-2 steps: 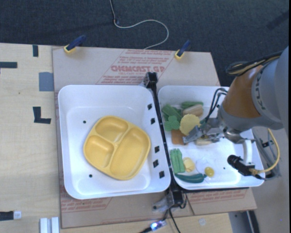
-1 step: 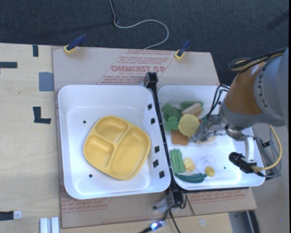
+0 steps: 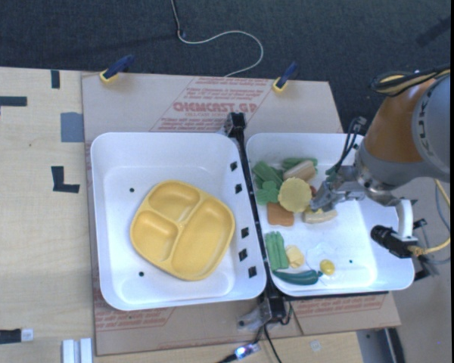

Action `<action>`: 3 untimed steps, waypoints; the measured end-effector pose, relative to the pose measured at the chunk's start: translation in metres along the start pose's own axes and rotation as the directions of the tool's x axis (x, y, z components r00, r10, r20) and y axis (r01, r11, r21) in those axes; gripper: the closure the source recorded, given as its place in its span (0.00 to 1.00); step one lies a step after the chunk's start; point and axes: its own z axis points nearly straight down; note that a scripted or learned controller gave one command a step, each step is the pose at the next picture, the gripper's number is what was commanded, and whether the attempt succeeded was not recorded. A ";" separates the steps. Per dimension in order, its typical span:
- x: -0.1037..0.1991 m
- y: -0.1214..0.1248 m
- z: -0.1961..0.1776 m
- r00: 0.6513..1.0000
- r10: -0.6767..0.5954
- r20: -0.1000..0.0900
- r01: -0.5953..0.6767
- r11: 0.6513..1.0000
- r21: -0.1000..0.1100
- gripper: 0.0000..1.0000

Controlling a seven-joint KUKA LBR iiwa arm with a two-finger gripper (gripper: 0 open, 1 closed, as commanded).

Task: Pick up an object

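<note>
Here the end effector [image 3: 323,197] is hanging low in the right bin [image 3: 363,278], its tip among the toy food beside a round yellow piece [image 3: 294,194]; its grip is too small to judge; a yellow divided plate [image 3: 183,230] is lying in the left bin [image 3: 113,165].

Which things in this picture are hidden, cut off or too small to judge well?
- Pincer: in the camera view, its open or shut state is too small and dark to judge.
- Toy food pile: pieces overlap; the pincer covers its right edge.
- Arm: cut off at the right.
- Small yellow item: too small to identify.
</note>
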 end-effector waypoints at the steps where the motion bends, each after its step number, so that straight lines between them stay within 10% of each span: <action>1: 0.006 -0.007 -0.053 1.000 -0.001 0.000 0.001 1.000 -0.002 1.00; 3: 0.063 -0.027 -0.090 1.000 -0.006 -0.003 0.006 1.000 0.003 1.00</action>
